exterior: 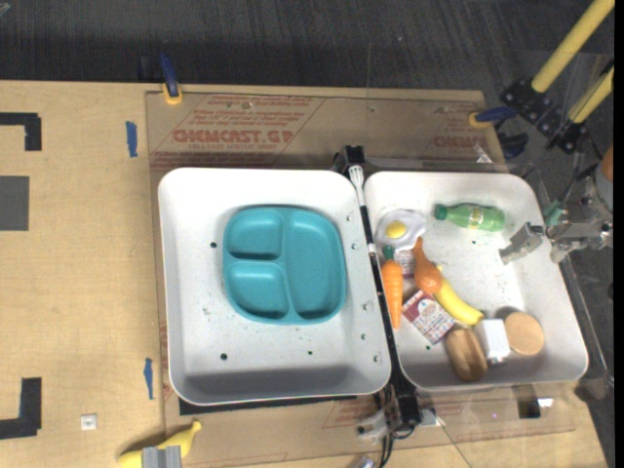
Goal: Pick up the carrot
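Note:
The carrot (391, 291) is orange and tapered. It lies lengthwise against the left wall of the right bin (551, 291), just below a toy fried egg (395, 230). The gripper (523, 243) reaches in from the right edge and hovers over the right side of that bin, well to the right of the carrot and apart from it. Nothing shows between it and the carrot except scattered toy food.
Beside the carrot lie another orange piece (427, 271), a banana (458, 306) and a red carton (426, 318). A green bottle (471, 216) lies at the bin's back. A bread roll (466, 354), a white block (494, 339) and a tan disc (526, 334) sit at its front. A teal divided plate (286, 263) sits in the left bin (185, 291).

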`<state>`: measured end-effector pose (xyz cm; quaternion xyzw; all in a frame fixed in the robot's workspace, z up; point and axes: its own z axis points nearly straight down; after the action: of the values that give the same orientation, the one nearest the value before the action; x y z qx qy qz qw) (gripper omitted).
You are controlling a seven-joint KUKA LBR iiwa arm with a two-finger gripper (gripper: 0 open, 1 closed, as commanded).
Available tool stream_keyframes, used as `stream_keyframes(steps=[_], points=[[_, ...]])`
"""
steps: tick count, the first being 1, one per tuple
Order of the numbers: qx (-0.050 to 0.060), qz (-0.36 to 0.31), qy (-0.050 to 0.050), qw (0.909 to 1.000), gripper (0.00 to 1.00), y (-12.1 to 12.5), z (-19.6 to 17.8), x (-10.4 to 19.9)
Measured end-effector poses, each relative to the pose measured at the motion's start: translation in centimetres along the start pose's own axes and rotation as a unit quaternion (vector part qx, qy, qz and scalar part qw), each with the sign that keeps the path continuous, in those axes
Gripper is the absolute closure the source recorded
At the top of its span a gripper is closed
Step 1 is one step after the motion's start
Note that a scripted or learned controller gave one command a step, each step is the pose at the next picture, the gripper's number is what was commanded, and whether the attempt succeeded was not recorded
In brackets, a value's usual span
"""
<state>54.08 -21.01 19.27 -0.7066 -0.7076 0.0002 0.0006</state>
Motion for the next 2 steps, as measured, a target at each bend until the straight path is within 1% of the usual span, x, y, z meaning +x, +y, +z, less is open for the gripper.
stream_keyframes(steps=[1, 2], points=[[0.0, 0.047, 0.001, 0.9989, 0.0, -3.5, 8.6, 8.4], [-0.004, 0.164, 0.0, 0.9865, 0.0, 9.3, 10.4, 11.8]])
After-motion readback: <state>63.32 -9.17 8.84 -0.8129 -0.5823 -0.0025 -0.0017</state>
